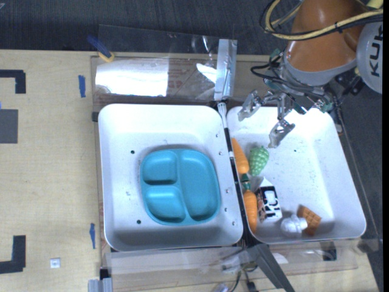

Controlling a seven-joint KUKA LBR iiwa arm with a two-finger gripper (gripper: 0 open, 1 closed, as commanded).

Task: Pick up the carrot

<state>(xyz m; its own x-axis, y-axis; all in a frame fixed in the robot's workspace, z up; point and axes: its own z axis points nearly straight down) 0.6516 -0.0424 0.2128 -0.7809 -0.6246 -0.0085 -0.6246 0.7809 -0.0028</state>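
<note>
Above the right bin [340, 181], near its far edge, the gripper [267, 119] is hanging with fingers spread wide, holding nothing. Along this bin's left wall the carrot [240, 157] is lying, touching the green fruit [259, 160]. Beside this bin, the left bin [115, 139] is bearing a blue tray [179, 184].

You're looking at a brightly lit but soft scene: glare is washing out the clear sheet [130, 78] and the right bin [316, 123], while the background is falling dark.
</note>
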